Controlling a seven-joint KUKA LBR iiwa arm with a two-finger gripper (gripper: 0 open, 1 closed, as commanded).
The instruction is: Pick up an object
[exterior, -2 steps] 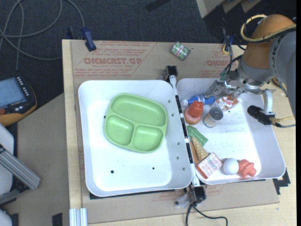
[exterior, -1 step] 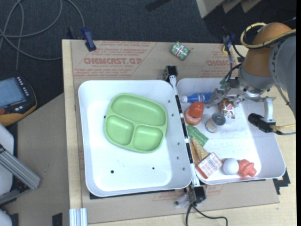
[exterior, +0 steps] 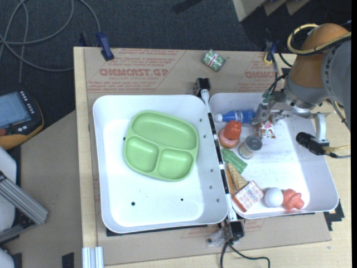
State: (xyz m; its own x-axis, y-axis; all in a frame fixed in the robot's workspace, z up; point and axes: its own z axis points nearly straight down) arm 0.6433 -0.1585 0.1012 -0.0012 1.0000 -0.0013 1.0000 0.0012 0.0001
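Nearest, at the right bin's (exterior: 312, 166) front edge, lie a white ball (exterior: 273, 196), an orange-red toy (exterior: 292, 200) and a red-and-white packet (exterior: 248, 195). Farther back, the gripper (exterior: 266, 118) sits over a small red-and-white carton (exterior: 268, 130) (whether its fingers grip it, I cannot tell). Left of it are a blue bottle (exterior: 236, 116), an orange bottle (exterior: 230, 134) and a grey-lidded jar (exterior: 250, 146). A green divided plate (exterior: 162, 145) fills the left bin (exterior: 111, 194).
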